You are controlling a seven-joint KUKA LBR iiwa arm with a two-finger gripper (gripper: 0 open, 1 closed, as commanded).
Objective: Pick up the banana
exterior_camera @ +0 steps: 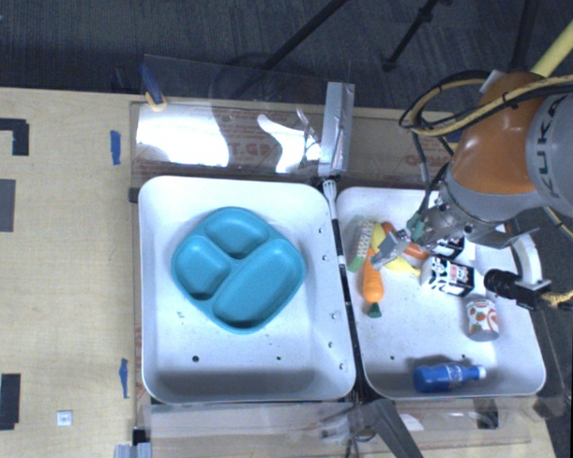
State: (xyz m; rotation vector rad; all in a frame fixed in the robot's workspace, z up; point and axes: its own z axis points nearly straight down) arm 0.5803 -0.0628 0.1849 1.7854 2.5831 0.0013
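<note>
In the right bin (507,377), a bit of yellow that looks like the banana (406,267) peeks out from under my gripper (397,248). Most of it is hidden by the gripper body. The gripper hangs low over the bin's upper-left part, directly above that yellow piece. An orange carrot (372,285) lies just to its lower left, and a pale yellow striped item (361,241) lies to its left by the bin wall. The grey arm with its orange band (491,146) comes in from the upper right.
The left bin (160,360) holds a blue divided plate (238,267). In the right bin there are also a black-and-white box (451,275), a small white and red can (481,318) and a blue bottle (447,374) near the front wall.
</note>
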